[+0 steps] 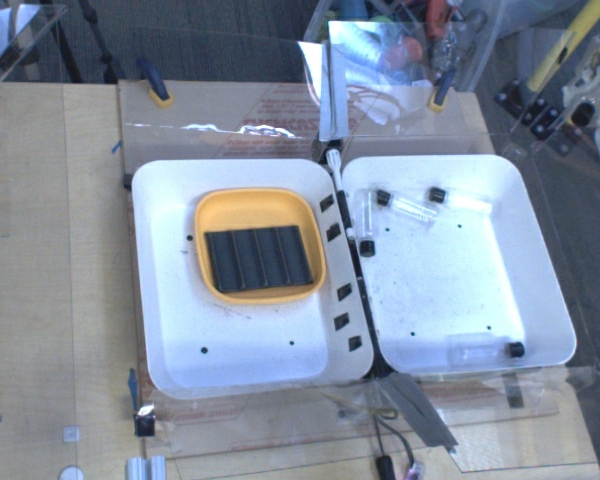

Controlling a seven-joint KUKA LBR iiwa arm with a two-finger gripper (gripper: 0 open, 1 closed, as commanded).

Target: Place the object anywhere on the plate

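Object on plate, bench quiet.
Dark ribbed object (257,258) lies flat inside the yellow plate (212,213) in the left bin (170,348), long axis running left-right; with no claw to judge from, its bearing and the claw's opening — cannot tell. Task looks done.

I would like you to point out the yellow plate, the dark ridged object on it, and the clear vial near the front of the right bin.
yellow plate (212,214): camera view, bare left rim.
dark ridged object (259,258): camera view, its middle.
clear vial (477,350): camera view, transparent body.
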